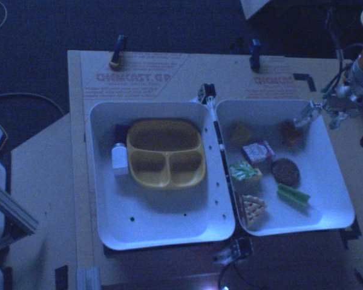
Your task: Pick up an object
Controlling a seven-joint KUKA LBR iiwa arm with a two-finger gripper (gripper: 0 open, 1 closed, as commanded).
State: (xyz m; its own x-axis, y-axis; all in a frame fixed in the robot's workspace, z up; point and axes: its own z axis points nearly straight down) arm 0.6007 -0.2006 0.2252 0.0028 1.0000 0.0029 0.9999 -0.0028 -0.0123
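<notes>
Camera view, dim bluish light, looking down at a slant on the bench (48,162), which carries two shallow white bins side by side. Left bin (109,222): a yellow divided tray (166,153) lies toward 12 o'clock of the bin's middle, with one long compartment on its far side and two smaller ones on its near side; a small white bottle (120,158) stands touching the tray's 9 o'clock edge. Right bin (327,216): a brown-orange piece (242,133) at 10 o'clock; a reddish object (290,132) at 1 o'clock; a small pink-and-white carton (258,151) near the middle; a green-and-yellow item (245,172) just at 7 o'clock of the carton; a dark round patty-like disc (285,171) at 4 o'clock of the carton, apart from it; a green stalk-shaped piece (293,195) just at 5 o'clock of the disc; a wedge with a lattice pattern (253,209) at 7 o'clock of the bin, near the wall shared with the left bin. Arm enters from 3 o'clock of the frame; the end effector (307,115) hangs over the right bin's 1 o'clock corner, just at 1 o'clock of the reddish object. Whether its tips are apart or together cannot be told, and contact with the reddish object cannot be judged. Two clamps (117,52) (255,52) grip the bench's far edge
</notes>
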